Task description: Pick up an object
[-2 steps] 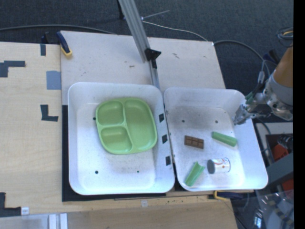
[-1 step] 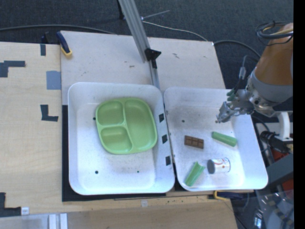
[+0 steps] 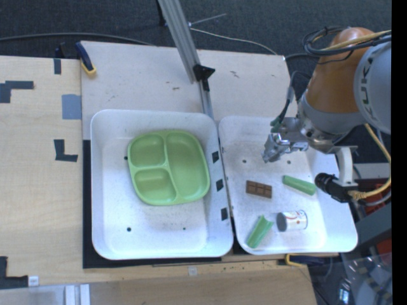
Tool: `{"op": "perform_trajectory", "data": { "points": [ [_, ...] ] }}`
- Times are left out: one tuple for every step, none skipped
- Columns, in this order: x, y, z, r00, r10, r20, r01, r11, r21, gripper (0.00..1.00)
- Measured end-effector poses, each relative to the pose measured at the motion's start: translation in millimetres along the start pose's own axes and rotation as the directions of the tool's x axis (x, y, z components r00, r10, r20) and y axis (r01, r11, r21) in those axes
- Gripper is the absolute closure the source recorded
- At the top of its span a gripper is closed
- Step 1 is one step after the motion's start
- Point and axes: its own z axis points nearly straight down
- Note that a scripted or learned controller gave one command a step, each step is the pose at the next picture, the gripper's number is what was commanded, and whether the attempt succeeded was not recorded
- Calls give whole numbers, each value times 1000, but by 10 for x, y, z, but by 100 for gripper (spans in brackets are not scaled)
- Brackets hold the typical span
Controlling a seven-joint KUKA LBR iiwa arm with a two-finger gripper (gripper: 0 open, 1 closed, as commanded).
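My gripper (image 3: pixel 272 153) hangs over the upper middle of the right bin (image 3: pixel 241 138), with nothing visible between its fingertips. Below it lies a brown chocolate-like bar (image 3: pixel 259 189). A green stick (image 3: pixel 299 184) rests to the right of the bar. Near the bin's front lie a second green piece (image 3: pixel 259 231) and a small white cup with a red mark and dark lid (image 3: pixel 291 220), tipped on its side. The left bin (image 3: pixel 108 170) holds a green divided plate (image 3: pixel 168 167).
A slanted metal pole (image 3: pixel 181 30) with a black clamp (image 3: pixel 203 72) crosses the bench behind the bins. Black clips sit on the divider between the bins. A yellow-and-blue clamp (image 3: pixel 86 59) lies at the bench's upper left.
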Motion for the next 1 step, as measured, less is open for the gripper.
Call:
{"op": "perform_trajectory", "data": {
  "points": [
    [428, 115, 61, 1000, 2, 1, -2, 1000, 0, 100]
  ]
}}
